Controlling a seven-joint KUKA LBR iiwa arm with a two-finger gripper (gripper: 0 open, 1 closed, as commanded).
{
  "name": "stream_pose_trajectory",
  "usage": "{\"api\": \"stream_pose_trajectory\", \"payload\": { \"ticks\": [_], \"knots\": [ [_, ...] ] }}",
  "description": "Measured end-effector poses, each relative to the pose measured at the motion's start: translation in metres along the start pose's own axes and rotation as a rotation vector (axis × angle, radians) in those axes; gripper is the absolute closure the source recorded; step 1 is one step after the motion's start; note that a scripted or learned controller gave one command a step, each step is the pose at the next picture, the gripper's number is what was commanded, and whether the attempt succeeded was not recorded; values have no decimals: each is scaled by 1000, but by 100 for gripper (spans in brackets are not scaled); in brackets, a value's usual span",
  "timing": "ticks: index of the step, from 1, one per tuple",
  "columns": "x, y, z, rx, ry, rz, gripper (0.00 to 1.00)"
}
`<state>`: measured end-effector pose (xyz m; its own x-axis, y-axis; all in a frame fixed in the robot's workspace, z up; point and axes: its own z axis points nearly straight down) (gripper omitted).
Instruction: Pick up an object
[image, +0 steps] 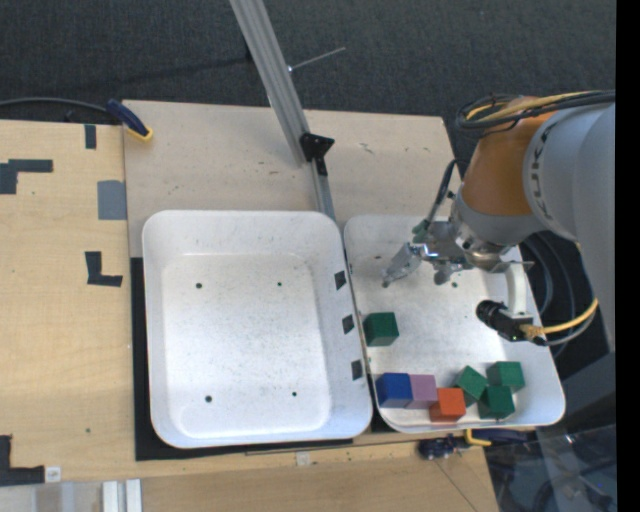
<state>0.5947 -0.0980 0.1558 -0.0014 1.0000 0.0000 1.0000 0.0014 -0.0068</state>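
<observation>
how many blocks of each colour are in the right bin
green blocks: 4
blue block: 1
purple block: 1
orange block: 1
total: 7, all in the right bin

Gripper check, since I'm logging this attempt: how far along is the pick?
Done: nothing lifted; the gripper is open with nothing between its fingers, over the upper part of the right bin. In hand: it sits above the lone green cube. Left: descend, close on a block, lift. The other blocks cluster along the bin's near edge.
</observation>
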Motion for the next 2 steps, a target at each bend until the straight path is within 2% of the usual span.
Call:
{"api": "stream_pose_trajectory", "payload": {
  "ticks": [1,2],
  "knots": [
    [-2,-9,62,2,0,1,0],
    [-1,-7,48,-3,1,-1,100]
  ]
}}
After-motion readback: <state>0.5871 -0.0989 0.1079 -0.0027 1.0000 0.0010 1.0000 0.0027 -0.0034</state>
